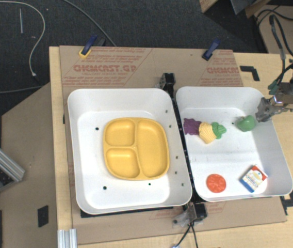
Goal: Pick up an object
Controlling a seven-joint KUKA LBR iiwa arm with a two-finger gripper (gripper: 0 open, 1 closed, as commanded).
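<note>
In the right bin (270,154), a small green object (246,123) lies near the far right wall. My gripper (266,111) comes in from the right edge and sits just to the right of it, very close or touching. A purple toy (190,125), a yellow corn-like toy (207,133) and a green toy (219,129) cluster at the bin's far left. A red disc (216,183) and a small white carton (253,179) lie by its near wall.
The left bin (82,138) holds a yellow divided plate (136,149). A black bracket (167,80) sits between the bins at the back. Blue clamps (88,46) (210,49) pin the cardboard base. The arm's wrist (291,89) hangs over the right bin's far corner.
</note>
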